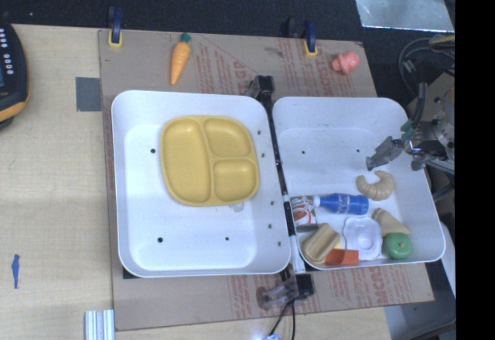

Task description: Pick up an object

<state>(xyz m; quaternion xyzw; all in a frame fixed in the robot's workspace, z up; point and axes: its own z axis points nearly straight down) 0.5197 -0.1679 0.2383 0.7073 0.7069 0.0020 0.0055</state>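
Note:
My gripper (401, 158) hangs at the right edge of the right bin (325, 126), just above a beige croissant (376, 185). Its two dark fingers (381, 154) are spread apart with nothing between them, so it is open. Below the croissant lie a blue bottle with a red-and-white label (337, 203), a tan cone (389, 219), a green round piece (398, 246), a clear plastic cup (360, 236), a bread-like piece (320, 241) and a small red block (341, 257). They are crowded in the bin's near right corner.
A yellow divided plate (209, 158) lies in the left bin (139, 238). An orange toy carrot (179, 59) and a pink toy (346, 62) rest on the cardboard behind the bins. Clamps hold the cardboard's far edge.

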